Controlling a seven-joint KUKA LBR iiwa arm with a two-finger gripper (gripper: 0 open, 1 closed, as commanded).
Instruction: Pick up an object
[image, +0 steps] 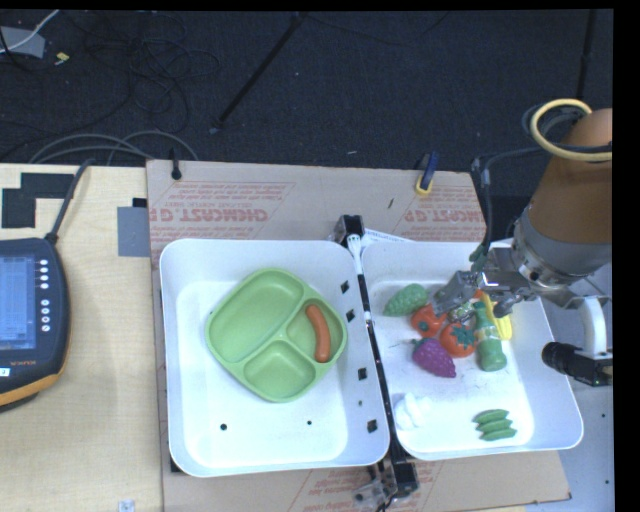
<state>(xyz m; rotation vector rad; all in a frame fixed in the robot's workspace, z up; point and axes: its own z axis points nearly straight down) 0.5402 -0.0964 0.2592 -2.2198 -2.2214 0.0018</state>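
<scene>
A cluster of toy produce lies in the right bin (560, 425): a green leafy piece (407, 299), red tomatoes (445, 330), a purple grape bunch (435, 357) and a green pea pod (494, 424). An orange sausage (320, 332) rests on the green plate (250, 330) in the left bin (190, 420).

Both white bins (190, 420) look like smooth, slightly glossy plastic. The green divided plate (262, 335) is matt plastic; the sausage (320, 332) on it has a smooth sheen. The toy produce pile (450, 330) appears to be shiny moulded plastic. Printed brown cardboard (260, 205) lines the light wood bench (90, 440).
</scene>
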